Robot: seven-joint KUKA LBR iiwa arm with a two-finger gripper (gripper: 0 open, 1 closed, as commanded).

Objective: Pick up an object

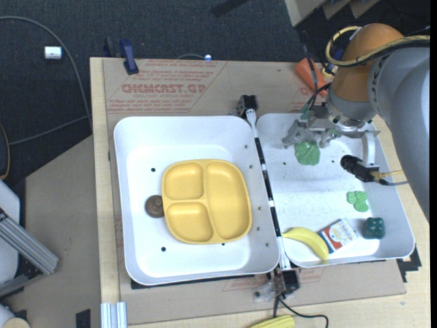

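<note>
My gripper [308,139] hangs over the far part of the right bin [293,203], open, with its grey fingers spread. A light green lumpy object [307,153] lies right under the fingertips, about midway between them, and looks to rest on the bin floor. Farther toward the front of the same bin lie a small bright green piece [357,199], a dark green block [373,227], a red and white carton [339,233] and a yellow banana [305,241].
The left bin [133,156] holds a yellow divided plate [205,200] with a brown round thing [154,206] at its left edge. A ridge [263,176] separates the bins. The grey arm [403,94] covers the right bin's far right corner. A black part [355,166] juts out beside the gripper.
</note>
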